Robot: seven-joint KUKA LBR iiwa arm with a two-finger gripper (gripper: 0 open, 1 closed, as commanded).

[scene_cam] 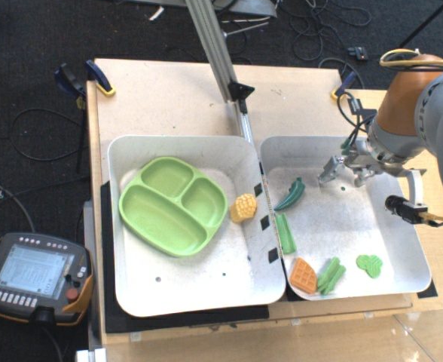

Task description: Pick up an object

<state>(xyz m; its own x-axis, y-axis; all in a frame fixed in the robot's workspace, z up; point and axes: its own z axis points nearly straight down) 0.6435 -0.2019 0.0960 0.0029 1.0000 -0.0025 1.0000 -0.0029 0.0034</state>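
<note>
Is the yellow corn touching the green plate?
Touching, it looks like. In the camera view the corn sits right against the green plate's right rim in the left bin, with no white gap showing between them.

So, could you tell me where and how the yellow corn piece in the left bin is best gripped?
Grip the corn piece across its short middle, coming straight down from above. It lies alone on the bin floor, close beside the green divided plate, so the fingers should probably close along the plate's edge, not toward it.
</note>
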